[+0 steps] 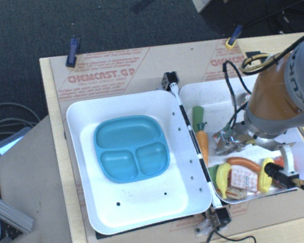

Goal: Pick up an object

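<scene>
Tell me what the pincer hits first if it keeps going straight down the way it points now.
Likely the carrot, or the bare bin floor beside it: the pincer hangs low in the right bin, just right of the carrot. Depth is unclear from this single slanted view.

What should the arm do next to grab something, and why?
Probably lower straight down a little. The gripper hangs in the right bin beside the toy carrot, with nothing seen between its fingers.
</scene>
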`<state>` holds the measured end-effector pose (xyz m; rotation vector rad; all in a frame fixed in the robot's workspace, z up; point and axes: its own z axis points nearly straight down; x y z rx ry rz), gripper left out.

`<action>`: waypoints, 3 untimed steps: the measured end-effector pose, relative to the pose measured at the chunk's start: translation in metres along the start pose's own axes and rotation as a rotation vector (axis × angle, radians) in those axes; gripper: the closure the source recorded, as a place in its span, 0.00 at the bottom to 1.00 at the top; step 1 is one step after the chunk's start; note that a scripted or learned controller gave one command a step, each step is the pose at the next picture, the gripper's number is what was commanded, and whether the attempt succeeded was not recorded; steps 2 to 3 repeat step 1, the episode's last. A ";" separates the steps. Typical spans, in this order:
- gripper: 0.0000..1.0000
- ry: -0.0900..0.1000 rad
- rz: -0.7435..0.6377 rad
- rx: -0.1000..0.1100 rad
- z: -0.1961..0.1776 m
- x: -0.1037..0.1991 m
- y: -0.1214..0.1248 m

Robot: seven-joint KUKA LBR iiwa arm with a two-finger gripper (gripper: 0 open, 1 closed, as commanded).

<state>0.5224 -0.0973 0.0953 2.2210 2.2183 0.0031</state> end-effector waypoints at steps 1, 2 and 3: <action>1.00 0.001 -0.002 0.000 -0.090 0.041 0.103; 1.00 0.001 -0.002 0.000 -0.090 0.041 0.103; 1.00 0.001 -0.002 0.000 -0.090 0.041 0.103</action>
